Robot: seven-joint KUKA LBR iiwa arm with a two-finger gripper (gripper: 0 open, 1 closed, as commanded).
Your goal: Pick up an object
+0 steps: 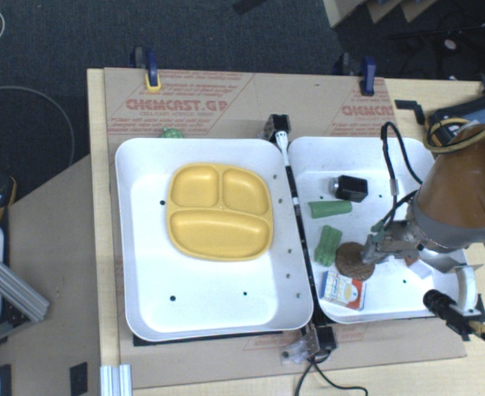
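Green blocks (329, 225) and a brown disc (354, 260) crowd the end effector (380, 248), grip state unclear.

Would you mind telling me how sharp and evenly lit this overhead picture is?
In the camera view, light is even and soft; the yellow divided plate is crisp with faint shading, the white bins look bright without hard glare, and the gripper is slightly blurred.

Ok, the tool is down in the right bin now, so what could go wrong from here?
1. The tool sits over a brown round object packed against a green block and a small printed carton; a grab may catch or shove a neighbour instead.
2. The black cable loops over this bin and might snag as the arm lifts.
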